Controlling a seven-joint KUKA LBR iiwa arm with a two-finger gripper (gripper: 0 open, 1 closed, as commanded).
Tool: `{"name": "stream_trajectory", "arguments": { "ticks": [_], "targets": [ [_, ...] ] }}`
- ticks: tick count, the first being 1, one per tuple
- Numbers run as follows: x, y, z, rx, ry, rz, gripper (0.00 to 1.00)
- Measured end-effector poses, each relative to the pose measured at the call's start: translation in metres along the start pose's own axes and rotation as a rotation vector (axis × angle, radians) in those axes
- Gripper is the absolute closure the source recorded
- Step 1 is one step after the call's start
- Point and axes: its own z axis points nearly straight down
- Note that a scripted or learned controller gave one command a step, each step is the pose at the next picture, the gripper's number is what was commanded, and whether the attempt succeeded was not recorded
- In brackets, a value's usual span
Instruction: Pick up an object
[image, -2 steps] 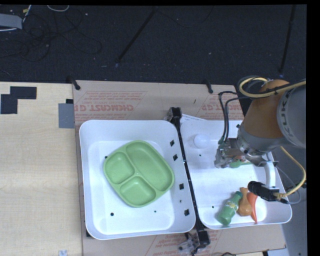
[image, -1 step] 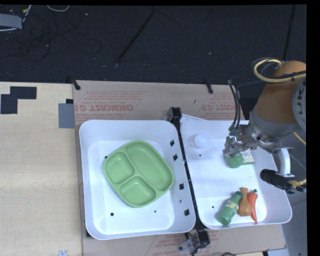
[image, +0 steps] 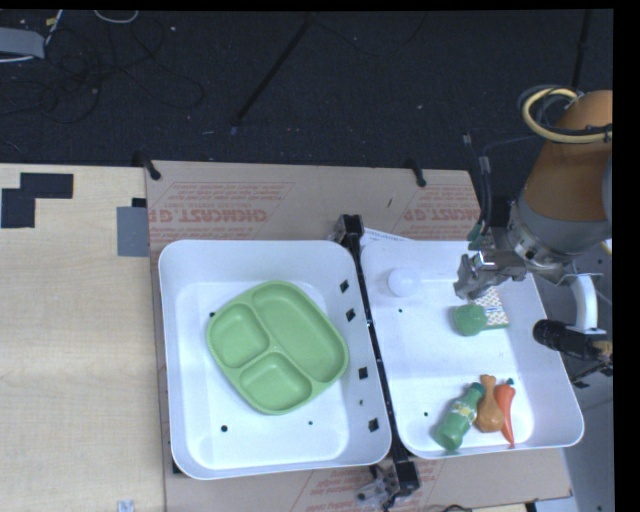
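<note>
Across the left bin (image: 190, 300) I saw a smooth green plastic plate (image: 276, 346) with three rounded compartments lying flat. Over in the right bin (image: 430, 350) lay a small white round thing (image: 402, 284), a soft-looking green lump (image: 468, 320), a green toy bottle (image: 455, 419) and an orange carrot (image: 505, 409) touching another orange piece. My tool (image: 478, 283) hung just above the green lump and a patterned scrap (image: 494, 309); I could not tell how wide it stood, nor whether it touched anything. Part of the arm (image: 565, 190) was cut off at the right.
</note>
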Motion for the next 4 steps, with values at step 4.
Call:
{"name": "stream_trajectory", "arguments": {
  "ticks": [4],
  "targets": [
    [0.207, -0.047, 0.028, 0.01, 0.002, -0.003, 1.0]
  ]
}}
